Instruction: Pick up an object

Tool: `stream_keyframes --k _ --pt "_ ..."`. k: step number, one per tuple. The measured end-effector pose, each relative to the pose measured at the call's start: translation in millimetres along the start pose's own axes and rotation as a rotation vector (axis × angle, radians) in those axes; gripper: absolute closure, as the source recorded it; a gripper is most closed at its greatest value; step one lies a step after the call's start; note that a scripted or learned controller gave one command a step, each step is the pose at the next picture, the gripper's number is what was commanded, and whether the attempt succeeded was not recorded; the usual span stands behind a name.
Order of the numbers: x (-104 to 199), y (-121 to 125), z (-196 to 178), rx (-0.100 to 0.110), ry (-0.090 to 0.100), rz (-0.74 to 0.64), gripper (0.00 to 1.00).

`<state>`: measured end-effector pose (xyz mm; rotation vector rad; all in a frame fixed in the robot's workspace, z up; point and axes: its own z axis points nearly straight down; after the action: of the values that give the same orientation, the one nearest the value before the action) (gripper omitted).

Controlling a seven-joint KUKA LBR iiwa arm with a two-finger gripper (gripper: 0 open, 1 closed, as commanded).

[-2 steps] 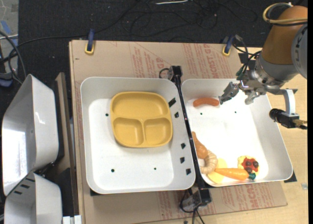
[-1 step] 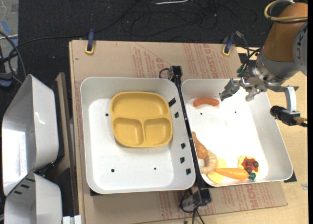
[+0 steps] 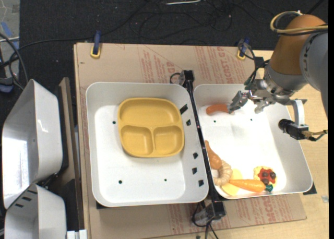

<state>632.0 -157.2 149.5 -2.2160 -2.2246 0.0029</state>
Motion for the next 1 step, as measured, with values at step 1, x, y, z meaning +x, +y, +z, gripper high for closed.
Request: stream_keyframes --k 1 --pt "0.5 0.2 52.2 -0.001 0.0 0.002 0.0"
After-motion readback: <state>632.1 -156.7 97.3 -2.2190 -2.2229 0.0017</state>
